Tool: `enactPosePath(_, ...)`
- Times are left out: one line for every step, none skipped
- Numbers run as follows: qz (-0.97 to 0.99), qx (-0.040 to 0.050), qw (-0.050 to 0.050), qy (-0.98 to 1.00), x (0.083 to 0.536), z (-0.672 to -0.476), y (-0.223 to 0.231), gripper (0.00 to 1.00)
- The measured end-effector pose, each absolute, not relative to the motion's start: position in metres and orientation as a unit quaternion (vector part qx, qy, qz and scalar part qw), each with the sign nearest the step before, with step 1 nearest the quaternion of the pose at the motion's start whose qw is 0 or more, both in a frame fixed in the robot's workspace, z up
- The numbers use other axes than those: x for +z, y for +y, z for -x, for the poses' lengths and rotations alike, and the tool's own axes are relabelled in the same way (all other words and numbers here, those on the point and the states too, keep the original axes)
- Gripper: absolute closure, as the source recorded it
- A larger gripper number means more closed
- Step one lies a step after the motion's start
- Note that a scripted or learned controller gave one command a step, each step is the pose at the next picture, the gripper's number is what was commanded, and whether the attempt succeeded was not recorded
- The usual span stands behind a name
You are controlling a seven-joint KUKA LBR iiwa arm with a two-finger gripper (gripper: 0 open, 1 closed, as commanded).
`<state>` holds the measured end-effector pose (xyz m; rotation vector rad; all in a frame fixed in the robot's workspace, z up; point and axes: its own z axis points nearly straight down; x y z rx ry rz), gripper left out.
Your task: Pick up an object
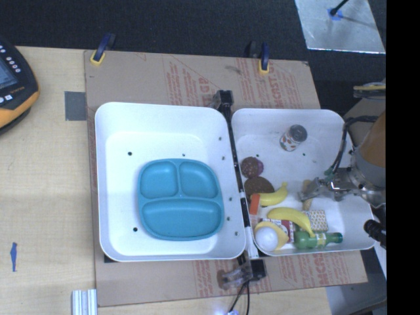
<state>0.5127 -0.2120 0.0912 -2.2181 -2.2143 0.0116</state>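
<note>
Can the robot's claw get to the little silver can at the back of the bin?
Probably yes. The can stands alone on bare bin floor, apart from the bananas and other food, and the gripper sits nearby in the same bin with nothing between them.

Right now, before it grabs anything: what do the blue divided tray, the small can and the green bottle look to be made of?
Blue divided tray: likely moulded plastic, matte; even colour, soft rounded compartment edges.
Small can: probably metal; grey reflective top, though the side label is too small to read.
Green bottle: looks like glossy plastic, with a bright highlight along its side; possibly a toy.
</note>
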Motion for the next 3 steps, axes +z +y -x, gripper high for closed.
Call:
enactPosePath(0.704,-0.0004,-0.001,-0.711,0.092,-0.572,-0.185,0.00)
enactPosePath(0.704,-0.0018,-0.003,-0.710,0.093,-0.661,-0.170,0.00)
enactPosePath(0.704,0.0012,0.002,-0.710,0.092,-0.656,-0.121,0.00)
